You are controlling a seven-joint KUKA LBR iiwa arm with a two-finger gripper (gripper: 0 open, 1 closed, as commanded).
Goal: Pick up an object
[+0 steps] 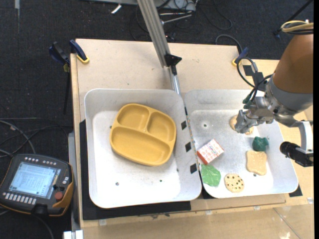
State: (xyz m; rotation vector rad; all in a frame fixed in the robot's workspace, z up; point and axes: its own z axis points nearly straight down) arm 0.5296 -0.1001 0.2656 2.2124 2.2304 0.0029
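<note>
A single fixed camera looks down at a slant from above the near side of the bench (149, 59), far enough back to take in both white bins, the left bin (94, 148) and right bin (284, 168), plus surrounding floor, with the arm (294, 73) entering from the right.

A yellow plate (143, 134) takes up the middle of the left bin (94, 133), leaving bare floor along its edges, while the right bin (209, 103) is open at its far left and crowded with small items near the front.
</note>
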